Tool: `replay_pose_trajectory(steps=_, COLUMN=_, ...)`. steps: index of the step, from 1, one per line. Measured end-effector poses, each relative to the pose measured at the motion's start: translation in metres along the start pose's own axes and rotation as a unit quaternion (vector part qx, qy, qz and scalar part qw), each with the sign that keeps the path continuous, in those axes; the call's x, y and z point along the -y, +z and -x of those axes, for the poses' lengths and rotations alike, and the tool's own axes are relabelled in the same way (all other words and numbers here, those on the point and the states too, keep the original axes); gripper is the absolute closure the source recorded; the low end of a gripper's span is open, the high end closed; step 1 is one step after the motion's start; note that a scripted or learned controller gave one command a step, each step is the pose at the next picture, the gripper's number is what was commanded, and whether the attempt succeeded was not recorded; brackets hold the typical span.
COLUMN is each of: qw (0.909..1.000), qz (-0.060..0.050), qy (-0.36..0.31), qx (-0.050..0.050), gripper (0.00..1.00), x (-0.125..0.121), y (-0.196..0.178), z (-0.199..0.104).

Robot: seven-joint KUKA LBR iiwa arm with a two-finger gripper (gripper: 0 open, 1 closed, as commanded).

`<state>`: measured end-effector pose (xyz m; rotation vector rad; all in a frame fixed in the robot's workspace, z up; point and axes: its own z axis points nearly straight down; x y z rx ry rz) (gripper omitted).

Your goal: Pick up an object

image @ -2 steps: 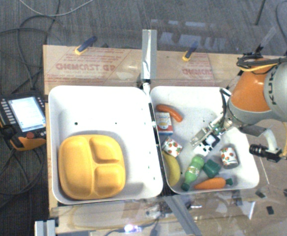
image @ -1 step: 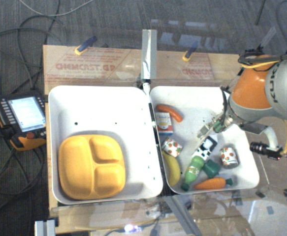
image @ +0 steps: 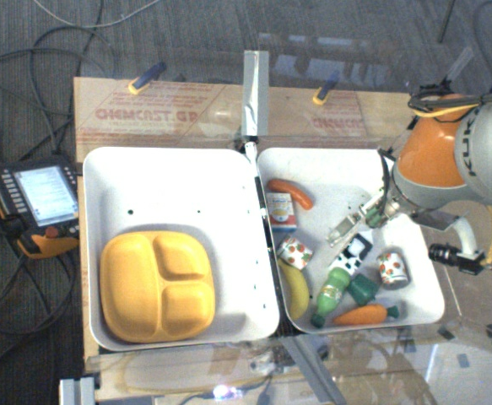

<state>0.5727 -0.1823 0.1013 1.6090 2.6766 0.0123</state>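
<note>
- Nearest me along the front edge of the right bin (image: 431,306) lies a carrot (image: 364,315): light, hard-looking plastic, tapered, likely to skid unless pinched across its thick middle.
- Just behind it, a green bottle (image: 330,289) leans against a banana (image: 294,287); both look smooth and round, so I'd judge a grip across the bottle's body safest.
- A small patterned can (image: 392,268) sits to the right, stiff and easy to span.
- The gripper (image: 351,224) hangs mid-bin above the pile; I cannot tell whether the jaws are apart or closed, and nothing visibly sits in them.
- Farther back, a sausage (image: 292,194) lies alone, the clearest target.
- The left bin (image: 144,171) holds a yellow tray (image: 157,285).
</note>
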Motion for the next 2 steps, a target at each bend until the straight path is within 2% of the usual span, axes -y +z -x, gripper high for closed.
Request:
replay_pose_trajectory(steps=1, qw=0.9996, qz=-0.007, qy=0.027, qx=-0.006, gripper=0.0, x=0.0229, y=0.0047, z=-0.0342)
replay_pose_trajectory(steps=2, qw=0.9996, qz=-0.006, qy=0.027, qx=-0.008, gripper=1.0, x=0.0216, y=-0.0033, z=-0.0358)
